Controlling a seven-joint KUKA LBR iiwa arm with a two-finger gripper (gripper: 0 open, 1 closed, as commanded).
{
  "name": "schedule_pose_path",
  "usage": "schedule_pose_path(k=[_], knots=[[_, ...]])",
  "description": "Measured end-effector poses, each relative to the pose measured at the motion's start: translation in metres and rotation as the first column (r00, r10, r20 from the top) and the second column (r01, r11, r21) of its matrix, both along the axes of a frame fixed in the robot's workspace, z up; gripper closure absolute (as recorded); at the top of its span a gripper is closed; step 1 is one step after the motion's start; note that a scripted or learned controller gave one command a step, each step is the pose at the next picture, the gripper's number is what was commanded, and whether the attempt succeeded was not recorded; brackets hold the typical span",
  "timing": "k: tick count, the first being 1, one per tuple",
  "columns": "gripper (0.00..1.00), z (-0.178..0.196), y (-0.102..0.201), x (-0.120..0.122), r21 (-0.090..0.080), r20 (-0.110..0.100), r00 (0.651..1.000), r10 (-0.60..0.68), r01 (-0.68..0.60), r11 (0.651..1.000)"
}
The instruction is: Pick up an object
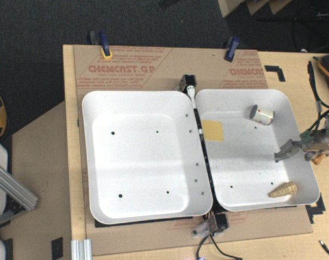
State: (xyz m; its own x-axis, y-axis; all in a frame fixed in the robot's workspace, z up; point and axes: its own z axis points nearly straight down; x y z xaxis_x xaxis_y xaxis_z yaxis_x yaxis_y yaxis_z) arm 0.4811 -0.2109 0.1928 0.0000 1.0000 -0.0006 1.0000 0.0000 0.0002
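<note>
Lowest in view, a tan cone-shaped piece (pixel 283 189) lies at five o'clock in the right bin (pixel 245 194); a yellow square (pixel 212 130) sits at nine, a small cylinder (pixel 262 114) at one; the gripper (pixel 286 150) hangs at three, its opening I cannot tell.

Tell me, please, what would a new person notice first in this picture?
Two shallow white plastic bins sit side by side on a brown bench. The right one holds a flat yellow square, a small white cylinder and a tan cone-shaped piece. The grey end effector reaches in from the right.
</note>
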Motion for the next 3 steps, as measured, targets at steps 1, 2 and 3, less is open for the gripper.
schedule_pose_path(k=[1, 2, 3], knots=[[1.00, 0.011, 0.000, 0.001, -0.002, 0.003, 1.000, 0.001, -0.001, 1.000], [1.00, 0.074, 0.102, 0.057, 0.002, 0.010, 1.000, 0.014, -0.014, 1.000], [1.00, 0.185, 0.147, 0.052, 0.000, 0.014, 1.000, 0.008, -0.008, 1.000]])
